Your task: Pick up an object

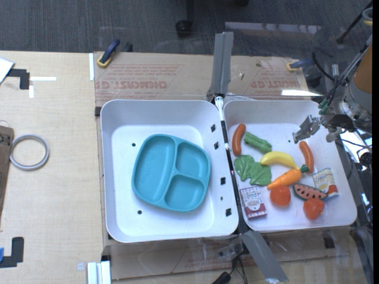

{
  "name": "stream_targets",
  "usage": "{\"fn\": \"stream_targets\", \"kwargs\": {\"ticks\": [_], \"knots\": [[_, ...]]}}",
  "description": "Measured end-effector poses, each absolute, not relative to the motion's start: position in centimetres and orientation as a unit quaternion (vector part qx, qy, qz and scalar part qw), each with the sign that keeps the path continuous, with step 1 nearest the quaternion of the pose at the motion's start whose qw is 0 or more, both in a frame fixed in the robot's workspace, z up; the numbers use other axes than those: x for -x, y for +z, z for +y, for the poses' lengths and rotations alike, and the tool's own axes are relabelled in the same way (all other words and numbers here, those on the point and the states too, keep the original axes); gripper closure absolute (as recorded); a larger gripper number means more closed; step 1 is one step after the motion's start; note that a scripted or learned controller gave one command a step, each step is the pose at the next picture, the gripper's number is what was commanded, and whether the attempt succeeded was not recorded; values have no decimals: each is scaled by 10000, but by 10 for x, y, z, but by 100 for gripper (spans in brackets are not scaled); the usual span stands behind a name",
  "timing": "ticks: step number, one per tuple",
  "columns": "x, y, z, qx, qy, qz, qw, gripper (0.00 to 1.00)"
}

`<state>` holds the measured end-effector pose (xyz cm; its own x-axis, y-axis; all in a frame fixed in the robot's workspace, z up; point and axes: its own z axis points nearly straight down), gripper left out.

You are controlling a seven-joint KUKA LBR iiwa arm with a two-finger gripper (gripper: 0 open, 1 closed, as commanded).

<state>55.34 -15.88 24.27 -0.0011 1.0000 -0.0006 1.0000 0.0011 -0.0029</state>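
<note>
Sausage just below fingers.

Left bin has a blue divided plate sitting in it, tilted a bit. Right bin is packed with toy food: two sausages, a banana, a carrot, a tomato, a watermelon slice and some green leafy bits. The gripper hangs over that bin's far right corner, can't tell if the fingers are apart. A tape roll lies out on the surface at left.
</note>
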Motion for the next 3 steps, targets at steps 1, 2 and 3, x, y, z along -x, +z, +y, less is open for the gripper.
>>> {"fn": "stream_targets", "kwargs": {"ticks": [1, 2, 3], "knots": [[-574, 123, -218, 6950, 4, -7190, 8, 0], [-580, 92, -208, 6854, 1, -7281, 5, 0], [-580, 102, -209, 6861, 0, -7275, -4, 100]]}}
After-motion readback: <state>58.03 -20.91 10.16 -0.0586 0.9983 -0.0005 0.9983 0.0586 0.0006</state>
